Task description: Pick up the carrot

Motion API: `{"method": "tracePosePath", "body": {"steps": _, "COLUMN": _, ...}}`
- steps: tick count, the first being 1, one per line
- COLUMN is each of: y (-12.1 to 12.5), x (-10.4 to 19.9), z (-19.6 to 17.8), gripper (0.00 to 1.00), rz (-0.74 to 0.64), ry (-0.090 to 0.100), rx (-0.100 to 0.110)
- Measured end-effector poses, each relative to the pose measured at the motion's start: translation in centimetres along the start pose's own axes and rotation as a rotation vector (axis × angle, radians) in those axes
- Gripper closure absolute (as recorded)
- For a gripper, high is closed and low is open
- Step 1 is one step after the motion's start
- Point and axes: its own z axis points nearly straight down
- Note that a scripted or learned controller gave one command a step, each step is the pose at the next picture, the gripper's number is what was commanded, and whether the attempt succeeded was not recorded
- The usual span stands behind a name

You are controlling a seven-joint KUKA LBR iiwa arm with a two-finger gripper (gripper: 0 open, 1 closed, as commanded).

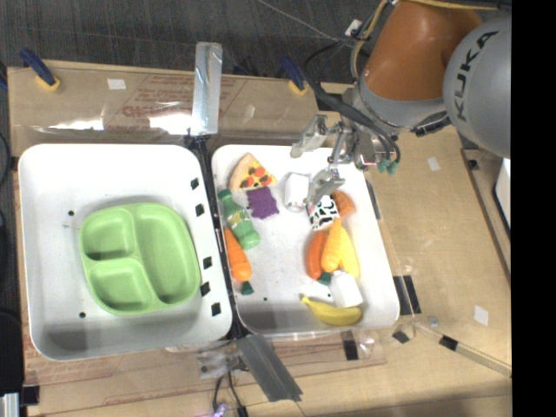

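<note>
The carrot [237,255] is orange with a small green end and lies along the left wall of the right bin [382,268], just below a green bottle [236,220]. A second orange, carrot-like piece [315,254] with a green tip lies in the middle of that bin, against a yellow vegetable [341,248]. My gripper [327,159] hangs over the back of the right bin, above a black-and-white spotted toy [323,214]. It is well to the right of and behind the carrot at the wall, and nothing shows in its grasp.
The right bin also holds a pizza slice [252,175], a purple piece [261,202], a white cup [295,189], an orange item [345,202], a white block [346,287] and a banana [332,312]. A green divided plate [139,254] sits in the left bin [43,233].
</note>
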Motion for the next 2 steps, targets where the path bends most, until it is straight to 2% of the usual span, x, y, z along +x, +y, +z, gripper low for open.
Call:
{"method": "tracePosePath", "body": {"steps": 1, "y": -1.6, "x": 4.6, "z": 12.4, "gripper": 0.00, "rz": 0.190, "ry": 0.006, "rx": -0.003}}
{"method": "tracePosePath", "body": {"steps": 2, "y": -7.7, "x": 5.0, "z": 16.9, "gripper": 0.00, "rz": 0.477, "ry": 0.000, "rx": -0.004}}
